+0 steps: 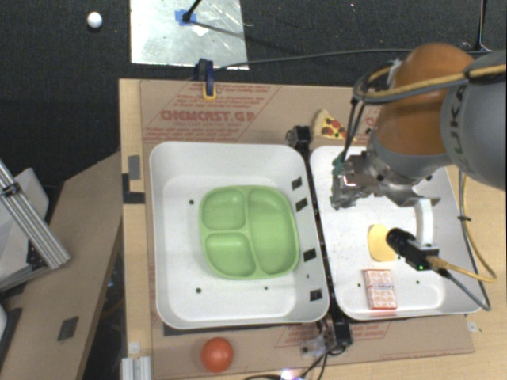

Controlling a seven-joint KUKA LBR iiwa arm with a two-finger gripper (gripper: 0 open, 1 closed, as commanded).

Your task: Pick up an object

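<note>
Looking down, I think I am at the reaching step, with nothing picked up yet. My gripper hangs over the top left part of the right bin. I cannot tell how the jaws stand, as the wrist hides them. The yellow thing lies lower and to the right, near but apart from the gripper, partly under a black part of the arm. The small pink box sits just below it. Next I would move toward one and go down.
</note>
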